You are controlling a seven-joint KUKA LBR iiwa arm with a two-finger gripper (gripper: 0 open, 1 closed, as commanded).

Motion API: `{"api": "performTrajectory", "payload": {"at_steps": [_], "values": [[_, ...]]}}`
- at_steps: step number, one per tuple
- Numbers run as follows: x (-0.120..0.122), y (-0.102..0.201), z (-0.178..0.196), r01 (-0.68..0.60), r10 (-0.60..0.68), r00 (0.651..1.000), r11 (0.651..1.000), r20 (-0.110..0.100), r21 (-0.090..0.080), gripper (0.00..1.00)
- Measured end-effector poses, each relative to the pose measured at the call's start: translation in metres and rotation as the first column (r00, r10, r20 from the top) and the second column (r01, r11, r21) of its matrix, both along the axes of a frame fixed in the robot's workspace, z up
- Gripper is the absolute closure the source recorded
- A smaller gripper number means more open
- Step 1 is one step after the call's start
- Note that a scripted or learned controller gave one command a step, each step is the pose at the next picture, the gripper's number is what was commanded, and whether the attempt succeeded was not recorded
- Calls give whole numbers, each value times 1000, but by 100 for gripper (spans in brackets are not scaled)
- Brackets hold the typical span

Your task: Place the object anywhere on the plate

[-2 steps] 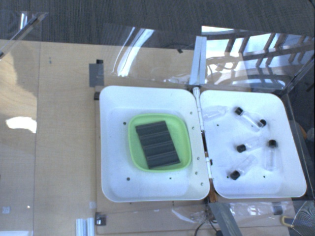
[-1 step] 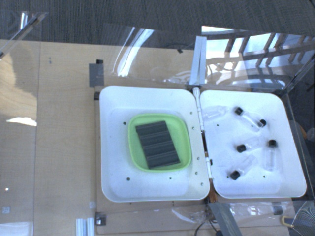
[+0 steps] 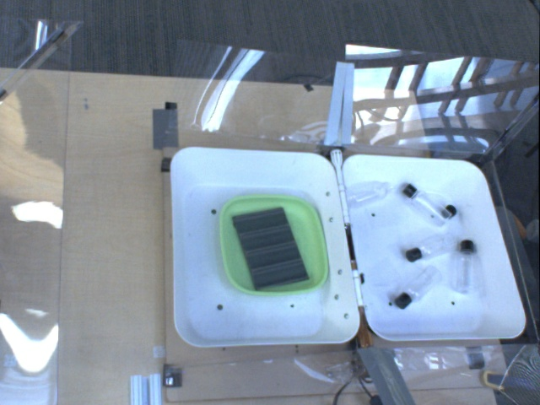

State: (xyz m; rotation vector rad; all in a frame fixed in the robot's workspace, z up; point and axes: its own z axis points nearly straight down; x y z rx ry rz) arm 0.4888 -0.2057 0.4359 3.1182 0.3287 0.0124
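A dark ribbed block [image 3: 269, 248] already lies on the green plate [image 3: 230, 256] in the left bin [image 3: 194, 310]. The jaws' state cannot be told. Clear black-capped vials [image 3: 426, 205] in the right bin [image 3: 506, 310] could roll or slip if grasped.

Bright daylight, glare streaks on the bench [image 3: 84, 251] at left and top, overexposed white bins [image 3: 253, 171], slightly soft focus
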Motion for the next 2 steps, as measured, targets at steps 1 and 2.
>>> {"api": "performTrajectory", "payload": {"at_steps": [1,2], "values": [[0,0,0,-1,1,1000,1000,-1,0,0],[0,0,0,-1,1,1000,1000,-1,0,0]]}}
